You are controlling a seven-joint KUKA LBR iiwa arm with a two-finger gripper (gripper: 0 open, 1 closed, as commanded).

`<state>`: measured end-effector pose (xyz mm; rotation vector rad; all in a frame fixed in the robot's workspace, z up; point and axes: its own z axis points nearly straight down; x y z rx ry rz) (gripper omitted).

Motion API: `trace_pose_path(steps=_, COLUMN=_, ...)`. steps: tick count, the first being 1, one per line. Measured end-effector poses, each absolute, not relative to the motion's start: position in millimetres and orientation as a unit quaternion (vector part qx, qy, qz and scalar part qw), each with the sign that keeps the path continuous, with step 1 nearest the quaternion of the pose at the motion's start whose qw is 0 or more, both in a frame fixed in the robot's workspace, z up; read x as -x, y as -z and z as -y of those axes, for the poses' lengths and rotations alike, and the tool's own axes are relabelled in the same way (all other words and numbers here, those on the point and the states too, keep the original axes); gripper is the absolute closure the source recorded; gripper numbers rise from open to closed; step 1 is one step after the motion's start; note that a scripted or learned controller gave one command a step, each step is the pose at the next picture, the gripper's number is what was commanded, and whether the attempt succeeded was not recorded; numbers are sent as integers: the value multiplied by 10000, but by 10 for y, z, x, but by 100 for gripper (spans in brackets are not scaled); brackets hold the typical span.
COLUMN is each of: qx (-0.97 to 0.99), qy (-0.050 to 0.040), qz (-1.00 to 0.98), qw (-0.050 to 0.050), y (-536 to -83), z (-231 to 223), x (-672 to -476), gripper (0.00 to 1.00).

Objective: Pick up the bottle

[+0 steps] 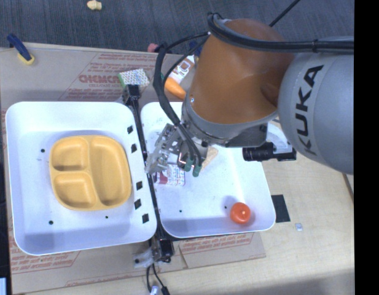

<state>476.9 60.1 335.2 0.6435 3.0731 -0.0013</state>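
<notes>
An orange bottle (175, 83) with a white label lies at the far edge of the right bin (257, 189), mostly hidden behind the arm's orange wrist band. My gripper (175, 163) hangs low over the left part of the right bin, well in front of the bottle. Its fingers are open and spread apart, with nothing held between them. Just under the fingertips lies a small red and white packet (171, 177).
A round orange object (240, 212) sits near the right bin's front right corner. The left bin (29, 226) holds a yellow divided plate (89, 171). A black divider with clips (142, 165) runs between the bins. A green-patterned item (134, 77) lies beyond them.
</notes>
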Motion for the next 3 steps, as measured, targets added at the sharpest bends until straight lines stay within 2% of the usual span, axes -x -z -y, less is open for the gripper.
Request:
trace_pose_path(steps=1, qx=-1835, qy=9, qz=-9830, qw=-10, y=-2581, z=-1035, x=-4760, gripper=100)
trace_pose_path(steps=2, qx=-1153, qy=9, qz=-9933, qw=-16, y=-2330, z=-1007, x=-4760, gripper=100)
trace_pose_path(steps=3, qx=214, qy=3, qz=-9998, qw=4, y=-2596, z=-1334, x=-4765, gripper=100)
